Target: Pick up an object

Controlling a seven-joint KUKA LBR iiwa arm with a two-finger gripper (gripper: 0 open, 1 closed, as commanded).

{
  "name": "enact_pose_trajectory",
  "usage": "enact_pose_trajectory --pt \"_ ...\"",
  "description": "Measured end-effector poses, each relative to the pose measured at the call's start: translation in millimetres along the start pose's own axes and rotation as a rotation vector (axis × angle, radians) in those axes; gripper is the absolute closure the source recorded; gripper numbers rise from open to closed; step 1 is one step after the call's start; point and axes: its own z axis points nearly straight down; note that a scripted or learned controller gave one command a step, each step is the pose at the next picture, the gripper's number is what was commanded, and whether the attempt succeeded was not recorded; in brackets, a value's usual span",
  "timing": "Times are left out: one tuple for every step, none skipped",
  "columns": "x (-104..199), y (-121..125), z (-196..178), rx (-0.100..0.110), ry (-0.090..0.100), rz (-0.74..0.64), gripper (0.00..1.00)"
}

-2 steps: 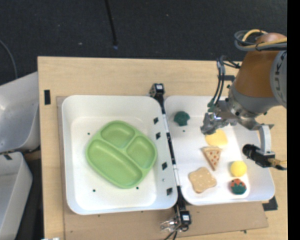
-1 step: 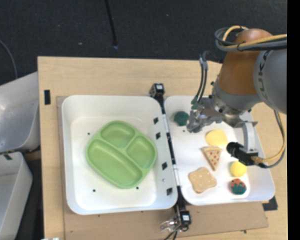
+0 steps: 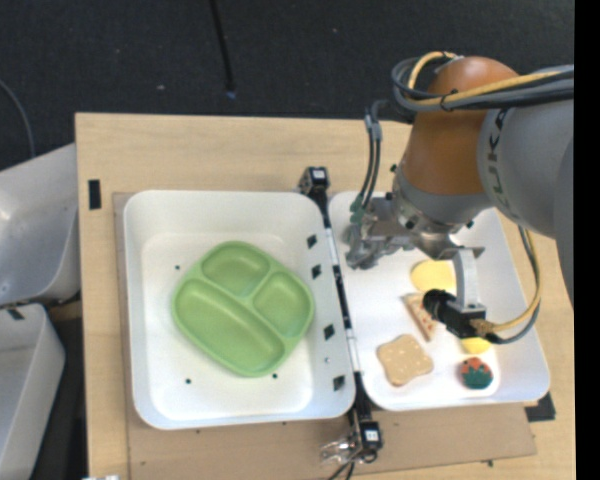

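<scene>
The right bin (image 3: 515,368) holds several small items: a tan toast slice (image 3: 405,360), a brown wedge (image 3: 417,315), a flat yellow piece (image 3: 432,270), a small yellow lump (image 3: 475,345) and a round multicoloured toy (image 3: 474,373). My gripper (image 3: 363,251) hangs low over the right bin's left edge, close to the divider between the bins. It is up and to the left of the yellow piece, apart from it. The wrist with its orange band (image 3: 450,118) hides the bin's back part.
The left bin (image 3: 140,268) bears a green divided plate (image 3: 243,306) in its middle. Black clips (image 3: 332,308) line the divider between the bins. A black cable (image 3: 480,323) loops from the wrist over the right bin's items.
</scene>
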Motion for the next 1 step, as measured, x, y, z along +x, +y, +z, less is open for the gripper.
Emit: enact_pose_trajectory --pt "55.5 -12.8 -4.7 0.001 0.0 -0.001 1.0"
